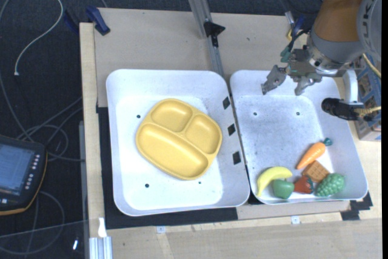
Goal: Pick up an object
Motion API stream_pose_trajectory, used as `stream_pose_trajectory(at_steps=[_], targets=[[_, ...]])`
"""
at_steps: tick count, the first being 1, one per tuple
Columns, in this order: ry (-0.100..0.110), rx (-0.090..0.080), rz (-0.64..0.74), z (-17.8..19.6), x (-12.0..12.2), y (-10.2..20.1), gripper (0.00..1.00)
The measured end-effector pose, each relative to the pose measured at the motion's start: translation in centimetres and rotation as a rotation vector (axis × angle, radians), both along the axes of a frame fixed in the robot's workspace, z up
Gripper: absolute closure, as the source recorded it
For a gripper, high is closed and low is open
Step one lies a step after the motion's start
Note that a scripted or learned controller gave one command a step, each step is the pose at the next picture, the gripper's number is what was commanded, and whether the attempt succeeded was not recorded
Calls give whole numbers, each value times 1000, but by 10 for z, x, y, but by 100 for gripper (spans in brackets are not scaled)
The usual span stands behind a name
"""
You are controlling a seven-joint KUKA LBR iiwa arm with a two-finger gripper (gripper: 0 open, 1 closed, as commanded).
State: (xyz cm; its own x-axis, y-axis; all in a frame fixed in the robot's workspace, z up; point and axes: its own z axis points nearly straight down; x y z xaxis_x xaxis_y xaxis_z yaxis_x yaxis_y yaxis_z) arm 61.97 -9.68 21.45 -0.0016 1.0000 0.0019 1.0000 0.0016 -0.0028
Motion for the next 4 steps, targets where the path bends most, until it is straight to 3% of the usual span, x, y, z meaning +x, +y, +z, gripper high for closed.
stream_pose_trajectory(at_steps=[1, 4], targets=[[0, 0, 0, 0, 0, 0, 0], [4, 0, -1, -124, -1, 4, 0]])
